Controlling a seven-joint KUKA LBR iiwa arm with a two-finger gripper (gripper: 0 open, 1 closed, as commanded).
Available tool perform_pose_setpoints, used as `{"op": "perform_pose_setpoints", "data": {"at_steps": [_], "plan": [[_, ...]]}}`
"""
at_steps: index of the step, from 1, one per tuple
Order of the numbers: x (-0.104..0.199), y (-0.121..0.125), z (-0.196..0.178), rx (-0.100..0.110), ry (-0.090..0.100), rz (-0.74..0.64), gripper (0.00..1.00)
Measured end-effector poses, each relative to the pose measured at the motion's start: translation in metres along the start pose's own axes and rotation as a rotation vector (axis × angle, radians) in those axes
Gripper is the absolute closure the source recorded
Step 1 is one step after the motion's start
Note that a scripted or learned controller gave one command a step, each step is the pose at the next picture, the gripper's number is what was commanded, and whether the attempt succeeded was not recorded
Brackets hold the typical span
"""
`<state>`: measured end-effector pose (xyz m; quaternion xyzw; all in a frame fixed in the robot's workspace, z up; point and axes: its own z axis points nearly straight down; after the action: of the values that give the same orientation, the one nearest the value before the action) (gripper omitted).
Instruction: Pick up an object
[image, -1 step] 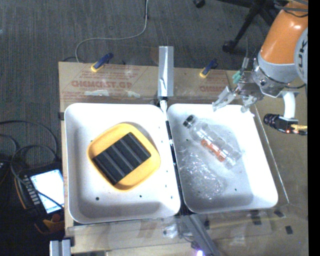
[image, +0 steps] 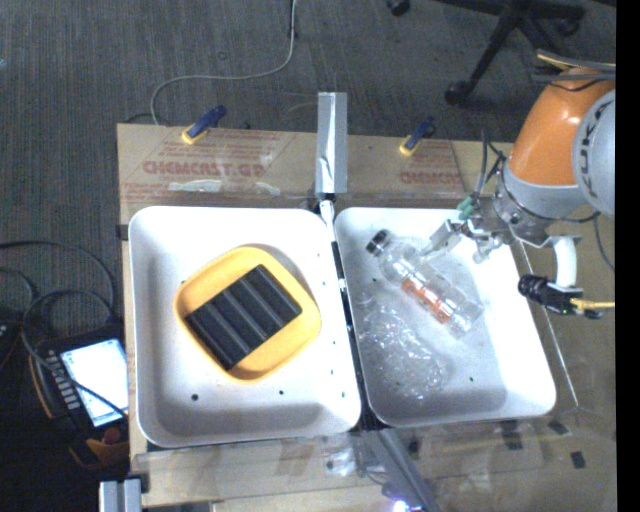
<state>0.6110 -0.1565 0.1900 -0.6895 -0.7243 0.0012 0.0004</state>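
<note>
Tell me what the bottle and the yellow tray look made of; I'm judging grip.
The bottle looks like clear glossy plastic: the bin floor shows through it. The yellow tray looks like smooth molded plastic with a black ribbed insert, possibly rubber; the view leaves that open.

Arm (image: 580, 130) cut off — right edge; tablet (image: 90, 380) partly hidden.

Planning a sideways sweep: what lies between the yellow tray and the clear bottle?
In the camera view, the bins' adjoining white walls separate the yellow tray from the clear bottle; otherwise bare bin floor.
</note>
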Motion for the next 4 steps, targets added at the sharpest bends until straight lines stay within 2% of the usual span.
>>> {"op": "perform_pose_setpoints", "data": {"at_steps": [1, 2, 3, 4], "plan": [[0.003, -0.006, 0.080, -0.020, -0.003, -0.096, 0.00], [-0.012, -0.061, 0.018, -0.003, 0.001, -0.317, 0.00], [-0.036, -0.032, 0.086, -0.013, -0.003, -0.294, 0.00], [-0.047, -0.018, 0.089, -0.004, 0.002, -0.313, 0.00]]}}
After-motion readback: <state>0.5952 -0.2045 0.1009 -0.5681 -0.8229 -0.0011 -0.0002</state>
